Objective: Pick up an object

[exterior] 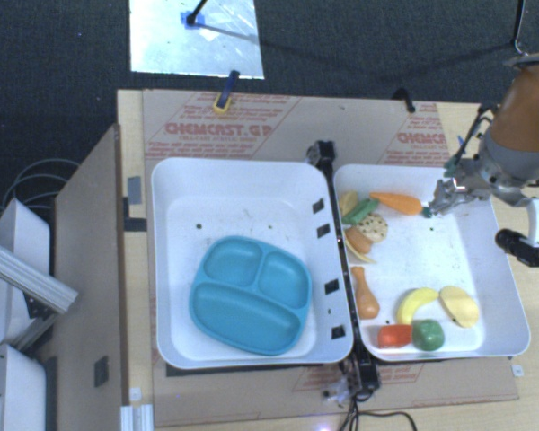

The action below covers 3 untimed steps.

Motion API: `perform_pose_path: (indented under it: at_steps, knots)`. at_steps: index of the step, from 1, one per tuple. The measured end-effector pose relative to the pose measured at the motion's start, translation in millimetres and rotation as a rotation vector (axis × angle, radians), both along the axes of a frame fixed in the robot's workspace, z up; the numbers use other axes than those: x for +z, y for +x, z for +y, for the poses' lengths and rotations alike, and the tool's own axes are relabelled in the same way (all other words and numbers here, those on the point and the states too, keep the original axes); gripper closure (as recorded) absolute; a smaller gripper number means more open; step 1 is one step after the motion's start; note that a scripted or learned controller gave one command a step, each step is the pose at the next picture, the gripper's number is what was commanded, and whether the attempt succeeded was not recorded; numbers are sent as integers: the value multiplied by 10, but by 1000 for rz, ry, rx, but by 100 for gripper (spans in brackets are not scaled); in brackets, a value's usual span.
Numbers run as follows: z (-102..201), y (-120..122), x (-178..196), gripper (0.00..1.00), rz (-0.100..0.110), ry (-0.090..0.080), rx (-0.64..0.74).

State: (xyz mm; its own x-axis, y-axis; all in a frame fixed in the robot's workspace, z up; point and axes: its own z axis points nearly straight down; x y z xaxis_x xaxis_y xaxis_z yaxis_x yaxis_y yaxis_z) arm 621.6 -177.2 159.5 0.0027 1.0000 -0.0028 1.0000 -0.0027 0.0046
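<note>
Even, bright overhead light washes my 2 white bins (pixel 242 182) nearly flat. The foil sheet (pixel 196 25) glares; everything looks soft and slightly grainy.

Views: 1, fixed.
Position: above the surface (pixel 207 119), fairly far.
Facing: down at a slant.
Coverage: both bins, left bin (pixel 175 241) and right bin (pixel 499 277), plus surrounding floor.

The arm (pixel 525 119) is running off the right edge, so its upper links are being cut away. The gripper (pixel 438 200) is showing too small and blurred for its tip to be read. A green piece (pixel 363 210) is lying across what is perhaps a yellow item (pixel 348 206), hiding most of it beside the cookie (pixel 371 229).
</note>
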Motion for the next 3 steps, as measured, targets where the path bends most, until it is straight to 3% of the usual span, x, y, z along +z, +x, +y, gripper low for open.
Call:
perform_pose_path:
  at_steps: [1,2,3]
  knots:
    - [33,13,-29,0,2,1,6]
    - [200,426,-777,0,0,1,9]
    - [174,398,-645,100,11,1,10]
